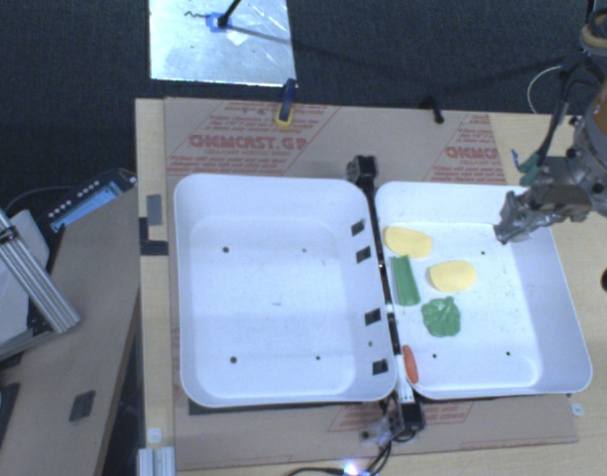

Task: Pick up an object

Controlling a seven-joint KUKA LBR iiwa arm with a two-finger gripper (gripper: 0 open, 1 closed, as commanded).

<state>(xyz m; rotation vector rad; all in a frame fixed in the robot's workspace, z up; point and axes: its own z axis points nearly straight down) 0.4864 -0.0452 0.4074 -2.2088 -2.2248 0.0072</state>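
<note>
The right bin point(542, 365) holds several small objects. A yellow piece point(408, 239) lies near the divider, and a second yellow piece point(452, 276) sits a little to its right. Between them lies a green stick point(405, 281), with a green leafy piece point(441, 316) below. An orange piece point(410, 364) rests at the bin's left wall near the front. My gripper point(509, 228) hangs over the right bin's upper right part, to the right of the yellow pieces and apart from them. Nothing shows between its fingers.
The left bin point(274, 286) lies beside the right one, joined by a black clip strip point(378, 276). Both bins sit on a cardboard sheet point(254, 137). A shiny metal plate point(222, 28) lies at the back, and a yellow clip point(284, 115) stands on the cardboard's far edge.
</note>
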